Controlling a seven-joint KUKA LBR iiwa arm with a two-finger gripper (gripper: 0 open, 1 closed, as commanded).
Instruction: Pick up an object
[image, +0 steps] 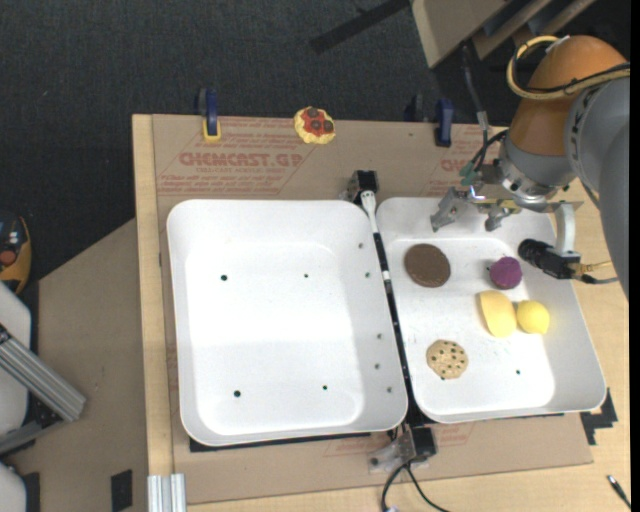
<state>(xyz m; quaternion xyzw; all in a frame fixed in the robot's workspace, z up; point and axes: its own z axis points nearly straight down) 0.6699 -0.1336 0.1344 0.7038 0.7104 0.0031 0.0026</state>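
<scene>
My gripper (470, 212) spread wide, holding nothing, over right bin (570, 392) far edge; brown disc (427, 265) just below it, purple ball (505, 271) below-right.

Both bins, the left bin (200, 300) and the right bin (560, 385), look like smooth white plastic with a soft sheen. They sit on a board (160, 180) of matt brown cardboard or paper-faced sheet printed with red lettering. The arm (565, 95) has a glossy orange band and smooth grey casing; the gripper (470, 212) looks like dull grey metal. The brown disc (427, 265) is matt, the purple ball (506, 271) slightly shiny, the yellow pieces (512, 315) smooth and plastic-looking, the cookie (447, 358) rough and speckled. The floor (100, 60) resembles dark coarse carpet.
</scene>
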